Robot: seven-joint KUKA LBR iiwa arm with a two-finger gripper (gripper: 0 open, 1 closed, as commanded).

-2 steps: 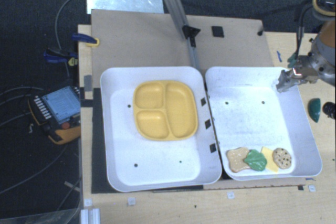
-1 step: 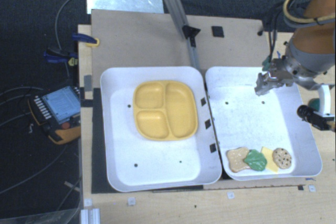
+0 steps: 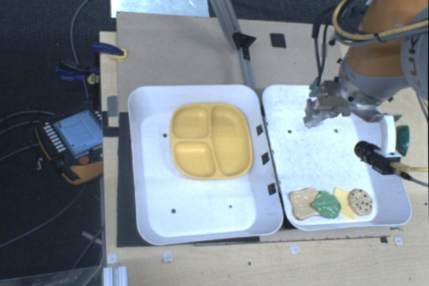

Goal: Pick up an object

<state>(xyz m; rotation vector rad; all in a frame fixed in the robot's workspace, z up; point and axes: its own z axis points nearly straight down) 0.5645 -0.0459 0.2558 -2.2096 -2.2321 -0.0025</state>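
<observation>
1. Arm [image 3: 382,30] — grey, with an orange band above the wrist, reaching in from the right of my view, over the upper part of the right bin.
2. Gripper [image 3: 315,118] — a grey metal two-finger unit, over the bare upper-left floor of the right bin. I see nothing between its fingers; I cannot tell how far apart they stand.
3. Right shallow white bin [image 3: 301,164] — holds four small items in a row along its lower edge, well apart from the gripper.
4. Tan bread-shaped piece [image 3: 303,203] — leftmost in the row.
5. Green leaf-shaped piece [image 3: 326,204] — just beside the bread piece, overlapping it.
6. Yellow flat cheese-like piece [image 3: 344,203] — partly under the green one.
7. Round speckled cookie [image 3: 360,201] — rightmost.
8. Left shallow white bin [image 3: 151,197] — beside the right one on the desk [image 3: 174,43].
9. Yellow three-compartment plastic tray [image 3: 211,140] — lies in the left bin's upper middle.
</observation>
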